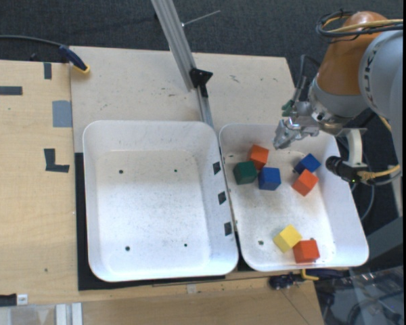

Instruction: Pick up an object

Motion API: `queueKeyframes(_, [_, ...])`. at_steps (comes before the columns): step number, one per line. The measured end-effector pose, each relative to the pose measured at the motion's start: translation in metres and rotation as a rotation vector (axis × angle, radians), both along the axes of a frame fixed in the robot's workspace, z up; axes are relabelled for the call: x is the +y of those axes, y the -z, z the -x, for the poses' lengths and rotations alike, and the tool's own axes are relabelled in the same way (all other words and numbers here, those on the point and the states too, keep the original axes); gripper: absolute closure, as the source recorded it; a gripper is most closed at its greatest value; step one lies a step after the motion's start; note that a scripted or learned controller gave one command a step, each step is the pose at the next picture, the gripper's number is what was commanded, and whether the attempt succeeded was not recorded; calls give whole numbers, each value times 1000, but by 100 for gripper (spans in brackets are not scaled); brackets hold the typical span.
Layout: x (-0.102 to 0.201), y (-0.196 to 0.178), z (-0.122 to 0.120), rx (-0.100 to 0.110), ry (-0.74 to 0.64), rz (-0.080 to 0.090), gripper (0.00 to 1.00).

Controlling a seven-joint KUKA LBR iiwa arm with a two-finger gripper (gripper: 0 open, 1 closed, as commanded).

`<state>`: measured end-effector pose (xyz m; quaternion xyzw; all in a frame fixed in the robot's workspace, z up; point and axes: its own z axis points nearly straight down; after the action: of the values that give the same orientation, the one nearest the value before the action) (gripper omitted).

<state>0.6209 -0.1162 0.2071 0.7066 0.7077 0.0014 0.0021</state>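
Bottom edge of frame: right bin (345, 239), near its 6 o'clock rim, holds a yellow cube (287, 237) with an orange-red cube (306, 250) touching it at its 4 o'clock. Both sit flat; yellow one is rotated so a corner points toward 12. Cubes have no long axis to speak of.

Upper half of the same bin, cluster of three: green cube (244, 172), blue cube (269, 178) just beside it at 3 o'clock, orange cube (258, 156) at 12 of the pair, touching or nearly touching both. Edges sit skewed to the bin walls.

Second pair at 3 o'clock of that cluster, near but apart from it: small blue cube (309, 162) and a red cube (304, 182) right under it at 6, touching. Red one sits corner-on, diamond-like.

Left bin (98, 147) shows only dark specks and four small dots on its floor. Both bins sit side by side on the table (27, 181), rims touching along the middle.

Hand (285, 139) is over the right bin's 12 o'clock end, tilted, tips pointing toward 7. It sits at 2 o'clock of the orange cube, close to it but not touching. Nothing visible between the fingers. Can't tell how far apart they are: tips blur into one grey lump against the white.

Arm comes in from 3 o'clock.
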Motion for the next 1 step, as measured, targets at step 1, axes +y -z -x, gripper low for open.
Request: queueKeyframes(1, [-5,-47,-7,0,0,0,100])
